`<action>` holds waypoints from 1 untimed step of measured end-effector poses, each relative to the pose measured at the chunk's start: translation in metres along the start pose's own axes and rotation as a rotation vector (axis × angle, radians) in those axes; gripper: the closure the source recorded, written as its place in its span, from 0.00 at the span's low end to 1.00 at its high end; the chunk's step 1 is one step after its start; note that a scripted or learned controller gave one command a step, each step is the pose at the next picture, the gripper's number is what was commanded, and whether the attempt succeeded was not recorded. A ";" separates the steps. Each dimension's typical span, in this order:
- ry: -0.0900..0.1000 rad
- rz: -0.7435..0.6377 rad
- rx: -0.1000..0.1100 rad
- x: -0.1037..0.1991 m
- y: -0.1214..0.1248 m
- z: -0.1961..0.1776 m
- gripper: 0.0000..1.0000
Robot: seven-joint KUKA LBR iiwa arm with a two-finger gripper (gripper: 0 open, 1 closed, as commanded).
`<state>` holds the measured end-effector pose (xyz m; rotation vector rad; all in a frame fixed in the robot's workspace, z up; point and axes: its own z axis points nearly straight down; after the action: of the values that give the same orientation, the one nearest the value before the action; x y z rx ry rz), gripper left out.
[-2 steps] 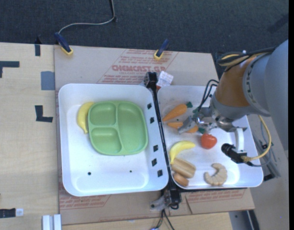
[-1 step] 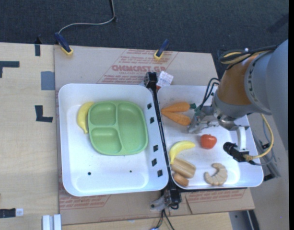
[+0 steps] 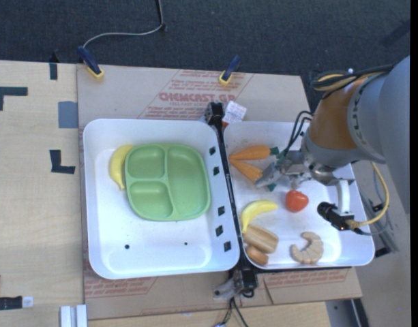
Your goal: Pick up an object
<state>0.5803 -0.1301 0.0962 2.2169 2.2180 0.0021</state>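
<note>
Arm: grey with an orange band (image 3: 335, 118), reaching in from the right of the frame and bent down over the right bin (image 3: 359, 251).
Jaws (image 3: 275, 174): low over the upper middle of the right bin, pointing toward the left of the frame; whether they are open or closed cannot be told, as the tips blur into what lies under them.
Carrots: two orange carrots just left of the jaws; the upper carrot (image 3: 249, 153) lies nearly level, the lower carrot (image 3: 247, 169) slants down to the right with its right end touching or just beside the jaw tips. Neither can be seen clamped between the jaws.
Tomato (image 3: 296, 200): small and red, just below and to the right of the jaws, lying free on the bin floor.
Banana in right bin (image 3: 258, 211): yellow, curved, below the jaws near the divider between the bins.
Bread rolls (image 3: 260, 241): two brown rolls at the lower left of the right bin, just under the banana.
Croissant (image 3: 308, 248): tan, at the lower middle of the right bin, well apart from the jaws.
Left bin (image 3: 103, 251): holds a green divided plate (image 3: 168, 181), with a second yellow banana (image 3: 117, 166) tucked against the plate's left edge.
Table (image 3: 31, 203): light wood, with brown cardboard (image 3: 188, 97) under both bins, held by two clamps at its top edge.
</note>
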 end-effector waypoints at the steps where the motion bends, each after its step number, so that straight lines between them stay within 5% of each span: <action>1: 0.002 -0.001 0.001 0.008 0.067 0.010 0.00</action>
<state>0.6470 -0.1217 0.0863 2.2166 2.2210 0.0034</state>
